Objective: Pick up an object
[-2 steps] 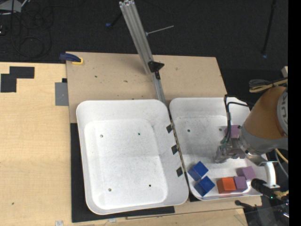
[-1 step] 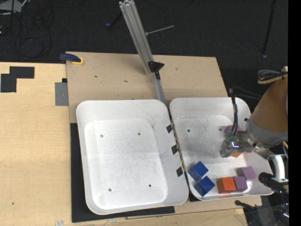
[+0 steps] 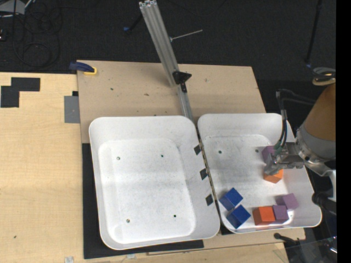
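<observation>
Orange block [image 3: 273, 175] sits directly under pincer [image 3: 277, 163].

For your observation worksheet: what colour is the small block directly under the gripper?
Orange: the small orange block under the gripper, seen in the camera view.

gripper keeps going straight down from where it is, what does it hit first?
Most likely the orange block right below the gripper in the right bin. A purple block sits right beside it and might be touched too; depth is hard to judge from this slanted view.
</observation>
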`<state>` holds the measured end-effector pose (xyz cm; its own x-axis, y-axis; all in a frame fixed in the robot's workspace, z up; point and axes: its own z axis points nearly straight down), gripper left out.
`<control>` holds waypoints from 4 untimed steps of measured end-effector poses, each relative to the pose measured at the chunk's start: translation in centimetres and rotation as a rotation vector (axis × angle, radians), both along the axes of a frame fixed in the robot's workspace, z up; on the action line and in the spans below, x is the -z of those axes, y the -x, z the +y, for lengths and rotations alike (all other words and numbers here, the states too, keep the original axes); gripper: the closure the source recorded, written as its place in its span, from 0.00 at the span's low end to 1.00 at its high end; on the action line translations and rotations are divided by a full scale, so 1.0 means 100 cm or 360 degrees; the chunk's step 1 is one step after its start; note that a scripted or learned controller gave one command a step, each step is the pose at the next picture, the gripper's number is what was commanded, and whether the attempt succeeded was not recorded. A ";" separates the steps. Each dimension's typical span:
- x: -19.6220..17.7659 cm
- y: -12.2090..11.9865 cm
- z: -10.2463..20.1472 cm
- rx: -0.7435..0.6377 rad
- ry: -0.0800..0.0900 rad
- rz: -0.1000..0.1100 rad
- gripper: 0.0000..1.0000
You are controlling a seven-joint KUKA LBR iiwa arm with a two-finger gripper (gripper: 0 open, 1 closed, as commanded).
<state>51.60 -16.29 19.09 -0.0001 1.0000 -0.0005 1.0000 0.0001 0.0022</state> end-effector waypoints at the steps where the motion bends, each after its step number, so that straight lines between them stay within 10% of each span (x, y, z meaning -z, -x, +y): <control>1: -0.060 0.005 0.003 -0.0003 0.0000 -0.0003 1.00; 2: -0.072 0.005 0.003 -0.0004 -0.0002 0.0005 1.00; 4: -0.058 -0.048 0.094 -0.0005 -0.0003 0.0006 1.00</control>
<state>56.39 -6.90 24.89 -0.0033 1.0000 0.0014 1.0000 0.0033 -0.0017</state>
